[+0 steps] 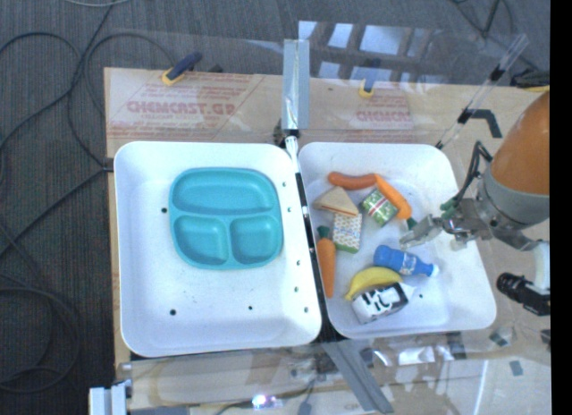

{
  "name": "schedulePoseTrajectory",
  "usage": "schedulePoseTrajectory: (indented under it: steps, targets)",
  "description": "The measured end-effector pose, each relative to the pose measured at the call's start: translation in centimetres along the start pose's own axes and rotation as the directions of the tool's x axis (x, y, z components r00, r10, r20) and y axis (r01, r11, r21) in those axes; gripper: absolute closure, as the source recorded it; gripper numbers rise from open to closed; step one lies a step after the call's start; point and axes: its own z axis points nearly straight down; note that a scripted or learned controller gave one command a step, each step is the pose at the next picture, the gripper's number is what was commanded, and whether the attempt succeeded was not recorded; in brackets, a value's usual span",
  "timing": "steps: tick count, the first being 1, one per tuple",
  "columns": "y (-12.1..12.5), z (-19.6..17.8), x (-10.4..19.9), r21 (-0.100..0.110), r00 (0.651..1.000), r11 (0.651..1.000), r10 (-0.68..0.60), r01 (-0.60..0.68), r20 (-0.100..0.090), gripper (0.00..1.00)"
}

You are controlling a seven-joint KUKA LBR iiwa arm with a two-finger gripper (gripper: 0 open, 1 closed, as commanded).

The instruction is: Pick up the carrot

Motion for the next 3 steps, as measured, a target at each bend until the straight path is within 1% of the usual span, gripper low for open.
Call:
schedulePoseTrajectory:
  steps: [1,2,3]
  targets:
    - [12.7,3.0,-2.4,-0.001,0.992,0.992,0.129,-0.129,0.004,0.0]
    - [13.0,9.9,-2.3,-0.008,0.994,0.994,0.113,-0.113,-0.008,0.0]
    - [13.0,8.9,-2.4,-0.009,0.994,0.994,0.111,-0.111,-0.001,1.0]
